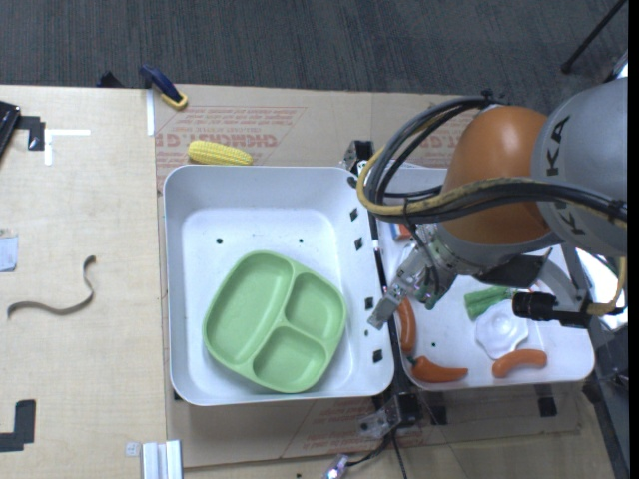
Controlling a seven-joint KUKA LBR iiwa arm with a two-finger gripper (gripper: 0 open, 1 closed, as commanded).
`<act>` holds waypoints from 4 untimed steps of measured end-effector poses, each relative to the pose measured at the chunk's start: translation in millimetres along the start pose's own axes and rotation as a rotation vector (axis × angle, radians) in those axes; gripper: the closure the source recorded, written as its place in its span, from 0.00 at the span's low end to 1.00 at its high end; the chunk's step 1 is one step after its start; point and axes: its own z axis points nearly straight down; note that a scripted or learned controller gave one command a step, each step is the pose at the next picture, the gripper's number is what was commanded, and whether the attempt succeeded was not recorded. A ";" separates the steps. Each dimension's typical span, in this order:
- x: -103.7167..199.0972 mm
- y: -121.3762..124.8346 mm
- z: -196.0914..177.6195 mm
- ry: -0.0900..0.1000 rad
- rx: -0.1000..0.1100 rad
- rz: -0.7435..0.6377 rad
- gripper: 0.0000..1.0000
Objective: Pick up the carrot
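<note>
Gripper (384, 310) hung low over the rim between the two bins, and I couldn't tell its state (too blurry). Carrot (406, 324) lay just beside it in the right bin (569, 369), tight against the left wall, while the green plate (276, 320) left the left bin (250, 203) roomy up top.

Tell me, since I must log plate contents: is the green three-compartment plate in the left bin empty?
Empty. All three compartments of the green divided plate show bare green bottoms, with nothing resting inside.

Even bright overhead light, soft shadows, blown-out glare at right.
</note>
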 end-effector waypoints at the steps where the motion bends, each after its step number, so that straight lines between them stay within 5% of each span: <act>1: -33.7 -68.3 -39.8 -0.004 -0.002 -0.271 0.00; 2: -96.3 -143.3 -5.4 -0.002 -0.002 -0.372 0.00; 3: -65.9 -105.9 99.1 -0.005 -0.003 -0.356 0.00; 4: -97.7 -83.5 96.2 -0.005 -0.003 -0.116 0.00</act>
